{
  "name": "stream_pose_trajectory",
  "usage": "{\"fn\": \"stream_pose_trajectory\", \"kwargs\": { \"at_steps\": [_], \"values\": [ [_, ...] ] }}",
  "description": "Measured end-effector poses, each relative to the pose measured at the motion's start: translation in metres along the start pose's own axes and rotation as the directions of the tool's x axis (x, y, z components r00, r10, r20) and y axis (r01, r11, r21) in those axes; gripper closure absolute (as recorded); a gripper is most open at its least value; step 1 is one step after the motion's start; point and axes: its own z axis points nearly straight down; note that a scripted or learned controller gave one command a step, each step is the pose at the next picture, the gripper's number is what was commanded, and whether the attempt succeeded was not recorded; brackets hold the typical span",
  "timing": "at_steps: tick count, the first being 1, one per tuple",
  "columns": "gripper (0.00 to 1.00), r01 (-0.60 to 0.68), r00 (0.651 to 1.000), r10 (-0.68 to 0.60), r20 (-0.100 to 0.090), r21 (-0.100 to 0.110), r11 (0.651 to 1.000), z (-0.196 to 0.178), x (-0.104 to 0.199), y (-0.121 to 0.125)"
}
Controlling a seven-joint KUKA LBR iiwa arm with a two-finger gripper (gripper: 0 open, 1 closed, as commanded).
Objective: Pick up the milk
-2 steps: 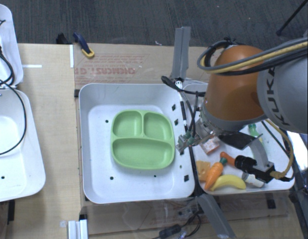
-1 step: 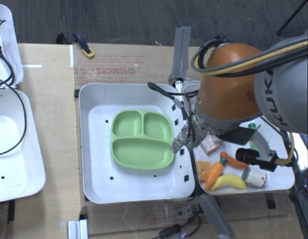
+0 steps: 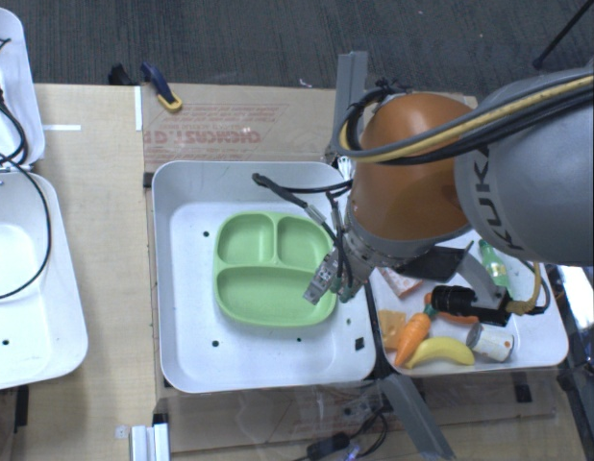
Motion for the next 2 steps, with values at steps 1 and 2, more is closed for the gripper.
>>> {"fn": "stream_pose_trajectory", "kwargs": {
  "at_steps": [1,2],
  "values": [
    [1.0,-0.66,0.751,0.66,0.002,0.0,0.751,-0.066,0.013,0.015],
    [1.0,-0.643,0.766,0.643,0.001,0.003,0.766,-0.012,0.006,0.007]
  ]
}}
